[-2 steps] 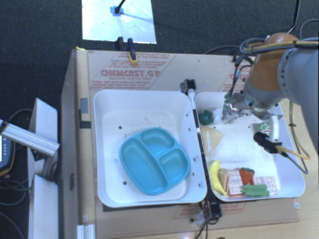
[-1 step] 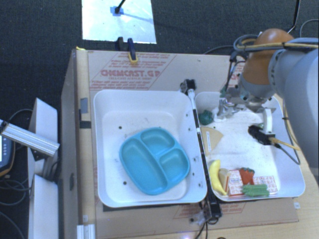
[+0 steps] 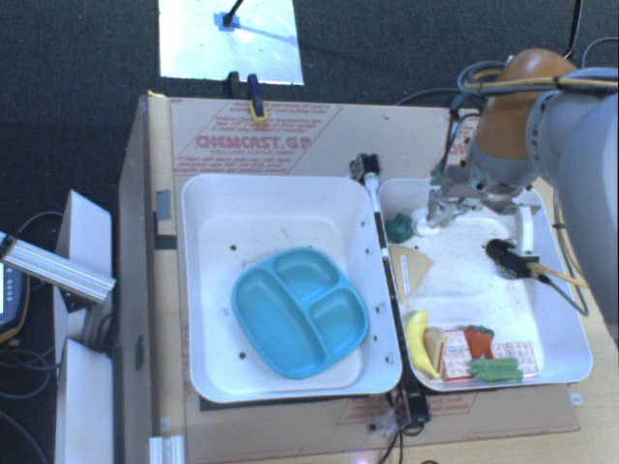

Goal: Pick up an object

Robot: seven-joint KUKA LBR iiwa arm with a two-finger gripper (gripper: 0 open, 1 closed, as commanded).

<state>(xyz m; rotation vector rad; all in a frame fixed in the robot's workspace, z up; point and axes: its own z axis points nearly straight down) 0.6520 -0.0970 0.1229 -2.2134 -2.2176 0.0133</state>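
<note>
Both white bins, the left one (image 3: 208,259) and the right one (image 3: 571,341), look like smooth plastic with a soft sheen, the left speckled with small dark marks. The blue divided plate (image 3: 300,309) is glossy moulded plastic. Under the bins lies a matt brown cardboard sheet (image 3: 290,133) with red print. The arm (image 3: 571,133) has a matt grey shell and a shiny orange band (image 3: 513,95). The floor is dark, rough carpet (image 3: 77,56), bearing a reflective silvery panel (image 3: 227,27).
</note>
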